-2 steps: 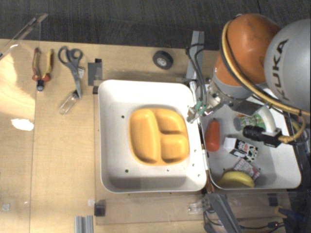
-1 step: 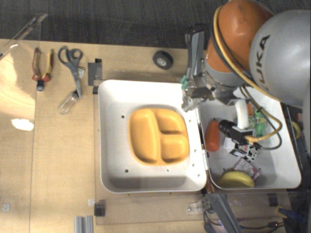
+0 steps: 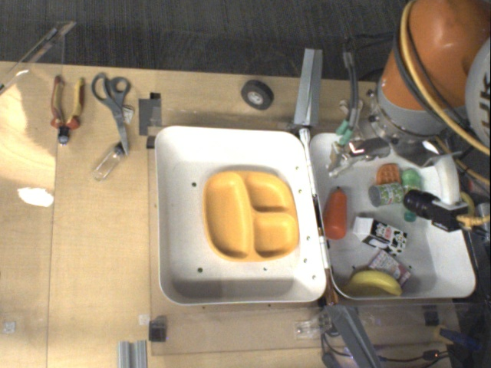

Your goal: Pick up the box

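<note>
The arm hangs over the far end of the right bin (image 3: 460, 286), its gripper (image 3: 354, 146) low near that bin's far-left corner, jaws pointing down. Whether the jaws are parted or closed I cannot tell from up here, and nothing shows between them.

The box (image 3: 386, 238), small and white with black markings, lies flat around the middle of the right bin, well toward the near side from the gripper. Crowding it: a red pepper-like toy (image 3: 335, 213) to its left, a banana (image 3: 375, 284) by the near wall, a green can (image 3: 390, 194) just beyond.

Risks, as I judge it: the box lies low, so a slightly off descent could clip a neighbour, or the jaws could slide off its thin edges.

The left bin (image 3: 176, 205) carries a yellow divided tray (image 3: 251, 214).
</note>
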`<move>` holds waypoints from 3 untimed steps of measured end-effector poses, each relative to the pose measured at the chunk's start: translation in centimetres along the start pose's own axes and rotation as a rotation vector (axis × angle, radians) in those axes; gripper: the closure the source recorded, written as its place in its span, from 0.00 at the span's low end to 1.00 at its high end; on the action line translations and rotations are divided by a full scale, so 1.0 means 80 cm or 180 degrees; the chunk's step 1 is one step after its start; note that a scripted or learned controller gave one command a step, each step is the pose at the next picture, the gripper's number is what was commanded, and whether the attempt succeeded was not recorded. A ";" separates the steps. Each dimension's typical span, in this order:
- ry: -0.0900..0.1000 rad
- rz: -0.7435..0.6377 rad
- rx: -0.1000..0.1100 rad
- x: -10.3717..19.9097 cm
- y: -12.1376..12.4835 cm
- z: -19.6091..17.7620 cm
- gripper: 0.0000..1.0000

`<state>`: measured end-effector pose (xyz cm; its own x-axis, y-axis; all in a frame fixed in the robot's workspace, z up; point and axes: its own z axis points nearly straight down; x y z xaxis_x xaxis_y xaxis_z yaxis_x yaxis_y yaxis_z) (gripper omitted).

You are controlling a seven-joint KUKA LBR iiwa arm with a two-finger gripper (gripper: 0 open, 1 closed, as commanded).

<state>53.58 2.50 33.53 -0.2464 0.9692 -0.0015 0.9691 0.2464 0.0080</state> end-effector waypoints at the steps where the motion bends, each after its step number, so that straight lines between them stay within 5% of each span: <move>1: 0.0003 -0.0614 0.0011 -0.020 -0.029 0.121 1.00; 2: 0.0002 0.0018 0.0009 0.030 0.033 0.066 1.00; 3: 0.0001 0.0395 0.0009 0.014 -0.034 0.086 1.00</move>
<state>50.74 2.94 26.63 -0.1244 0.9922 -0.0002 0.9922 0.1244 0.0052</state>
